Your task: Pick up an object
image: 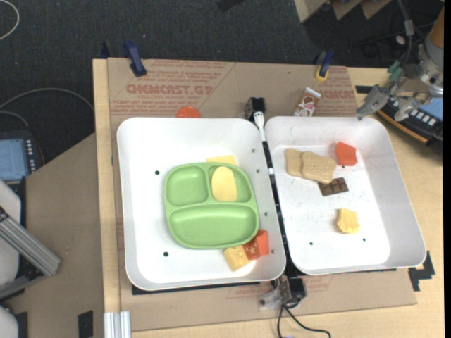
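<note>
The right bin (394, 189) holds two tan bread-like slices (309, 165), a small brown chocolate piece (333, 186), an orange block (345, 153) and a yellow lump (347, 221). In the left bin (134, 189) lies a green divided plate (204, 220) with a pale yellow piece (224, 184) in its upper right compartment. A yellow block (236, 258) and an orange block (258, 245) lean at the plate's lower right edge. My gripper (384, 104) hangs outside the right bin, just beyond its far right corner, with nothing seen in it.
A small carton (306, 104) and an orange disc (187, 111) lie on the cardboard behind the bins. Blue clamps (134, 58) (323, 63) grip the board's far edge. A black divider strip (268, 174) runs between the bins.
</note>
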### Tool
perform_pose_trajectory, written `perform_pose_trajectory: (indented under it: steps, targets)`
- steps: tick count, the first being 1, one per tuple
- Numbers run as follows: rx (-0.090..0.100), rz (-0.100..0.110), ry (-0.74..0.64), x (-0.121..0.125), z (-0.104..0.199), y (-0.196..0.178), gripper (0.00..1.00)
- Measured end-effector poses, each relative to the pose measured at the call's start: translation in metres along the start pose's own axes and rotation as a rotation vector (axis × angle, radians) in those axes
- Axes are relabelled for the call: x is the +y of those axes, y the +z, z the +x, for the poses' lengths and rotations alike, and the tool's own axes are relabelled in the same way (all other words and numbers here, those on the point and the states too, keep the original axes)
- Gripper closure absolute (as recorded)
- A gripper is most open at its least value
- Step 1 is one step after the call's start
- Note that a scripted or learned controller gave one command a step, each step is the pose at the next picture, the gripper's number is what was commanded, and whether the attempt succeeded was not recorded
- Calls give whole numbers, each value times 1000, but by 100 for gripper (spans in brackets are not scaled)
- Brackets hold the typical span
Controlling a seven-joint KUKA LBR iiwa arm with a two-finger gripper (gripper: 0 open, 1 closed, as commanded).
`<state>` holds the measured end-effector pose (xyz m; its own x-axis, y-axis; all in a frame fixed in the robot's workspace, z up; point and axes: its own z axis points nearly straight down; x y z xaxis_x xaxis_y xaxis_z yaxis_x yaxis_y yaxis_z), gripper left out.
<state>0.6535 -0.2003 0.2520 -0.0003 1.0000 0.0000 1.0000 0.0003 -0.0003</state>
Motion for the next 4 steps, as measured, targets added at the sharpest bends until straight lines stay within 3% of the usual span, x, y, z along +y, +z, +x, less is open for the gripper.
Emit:
perform_pose_trajectory:
  steps: [1, 2, 3, 4]
  targets:
    - [4, 13, 6, -84, -25, 87, 0]
    - [5, 9, 2, -129, -4, 172, 0]
    - [5, 6, -4, -160, 65, 168, 0]
    - [0, -2, 1, -158, 61, 157, 100]
